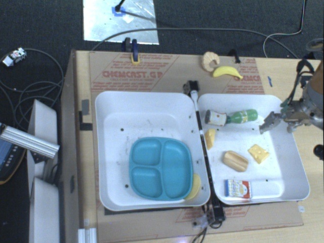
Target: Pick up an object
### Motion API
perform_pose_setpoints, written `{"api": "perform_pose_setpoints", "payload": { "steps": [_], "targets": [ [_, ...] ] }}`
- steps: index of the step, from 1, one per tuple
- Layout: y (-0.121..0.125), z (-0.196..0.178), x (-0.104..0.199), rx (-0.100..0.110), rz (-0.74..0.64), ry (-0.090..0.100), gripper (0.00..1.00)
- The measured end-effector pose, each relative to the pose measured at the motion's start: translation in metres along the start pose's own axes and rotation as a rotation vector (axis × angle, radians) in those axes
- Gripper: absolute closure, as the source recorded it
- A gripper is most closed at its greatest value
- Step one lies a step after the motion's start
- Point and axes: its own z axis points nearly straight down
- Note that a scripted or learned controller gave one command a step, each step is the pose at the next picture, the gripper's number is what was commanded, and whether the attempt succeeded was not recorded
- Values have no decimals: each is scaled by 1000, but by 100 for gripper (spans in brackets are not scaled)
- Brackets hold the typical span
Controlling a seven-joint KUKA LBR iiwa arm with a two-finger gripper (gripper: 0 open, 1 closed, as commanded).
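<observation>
Camera view shows you the gripper (271,121) hanging over the upper right part of the right bin (298,184), reaching in from the right, and you cannot tell from this angle how its hand is set; nothing can be seen held in it. So, judged from how things lie, the pick is not yet done and every candidate sits loose in that bin. Nearest the gripper is the green bottle (242,116), lying on its side along the back of the bin with a small white box (216,118) at its left end. Further toward you lie the cheese wedge (258,153), the bread roll (235,160) just left of it, a yellow piece (209,138) near the divider, and a small carton (237,188) near the front wall. The left bin (109,135) holds a blue divided plate (160,168) with something yellow (195,186) tucked by its right edge. A banana (227,72) and a pale object (210,60) lie outside on the cardboard behind the bins. What remains, as you can judge it: settle on one thing, descend, close and lift.
</observation>
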Motion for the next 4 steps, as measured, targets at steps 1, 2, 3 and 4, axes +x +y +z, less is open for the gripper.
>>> {"api": "perform_pose_setpoints", "payload": {
  "steps": [1,2,3,4],
  "targets": [
    [-29,45,42,1,-1,1,0],
    [-7,151,52,-1,0,0,0],
    [-40,151,45,1,2,1,0],
    [-38,141,46,-2,2,1,100]
  ]
}}
